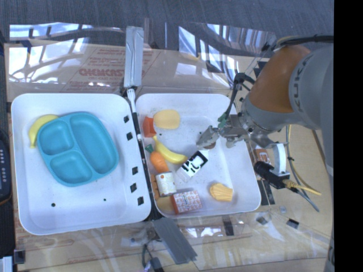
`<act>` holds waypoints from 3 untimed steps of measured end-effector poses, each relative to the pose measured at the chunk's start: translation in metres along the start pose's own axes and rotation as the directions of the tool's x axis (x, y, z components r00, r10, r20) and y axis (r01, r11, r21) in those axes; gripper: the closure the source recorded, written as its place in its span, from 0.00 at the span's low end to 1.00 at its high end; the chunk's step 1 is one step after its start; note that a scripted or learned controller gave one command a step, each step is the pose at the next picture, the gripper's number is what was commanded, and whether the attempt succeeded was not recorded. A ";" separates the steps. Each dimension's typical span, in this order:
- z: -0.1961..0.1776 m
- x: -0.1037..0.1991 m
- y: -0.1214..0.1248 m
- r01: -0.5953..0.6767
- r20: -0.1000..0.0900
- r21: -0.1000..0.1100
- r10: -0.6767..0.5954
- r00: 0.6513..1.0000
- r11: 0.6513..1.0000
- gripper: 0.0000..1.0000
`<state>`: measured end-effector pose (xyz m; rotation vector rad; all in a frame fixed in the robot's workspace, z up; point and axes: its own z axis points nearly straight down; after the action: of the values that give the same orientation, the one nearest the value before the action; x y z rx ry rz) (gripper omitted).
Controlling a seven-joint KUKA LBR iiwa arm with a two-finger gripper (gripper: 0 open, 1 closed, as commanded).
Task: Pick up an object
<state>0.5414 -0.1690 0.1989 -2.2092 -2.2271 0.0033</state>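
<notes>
The grey arm (pixel 295 86) enters from three o'clock, its orange band bulking over the right bin's far corner, and bends down and toward nine o'clock so that the wrist hangs over the right bin (pixel 241 180). The gripper (pixel 211 137) sits low over the bin's middle, pointing toward eight o'clock. Its metal tips are blurred against the white floor, so how far the jaws stand apart cannot be told, and nothing is seen between them.

Just off the tip, toward seven o'clock, lies a black-and-white block (pixel 194 163), close to the gripper but with no visible contact. A yellow banana (pixel 169 153) lies at nine o'clock from that block, with an orange fruit (pixel 159 162) against the bin's left wall. At eleven o'clock from the gripper rests a pale yellow round piece (pixel 167 119), with a red item (pixel 148 126) beside it. Near the bin's front edge are a small white carton (pixel 165 183), a red patterned box (pixel 186 201) and a ridged yellow piece (pixel 221 192).

The left bin (pixel 34 208) holds a blue divided tray (pixel 77 147), with a second banana (pixel 37 127) at its ten o'clock edge.
</notes>
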 end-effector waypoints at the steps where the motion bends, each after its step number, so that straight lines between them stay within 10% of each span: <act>1: 0.031 0.051 -0.012 -0.092 0.000 0.001 0.092 0.996 0.996 0.00; 2: 0.086 0.058 -0.010 -0.145 0.004 -0.029 0.146 0.989 0.989 0.00; 3: 0.091 0.066 0.055 -0.044 0.008 -0.037 0.044 0.999 0.998 0.00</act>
<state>0.5957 -0.1020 0.1082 -2.2805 -2.2000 -0.0278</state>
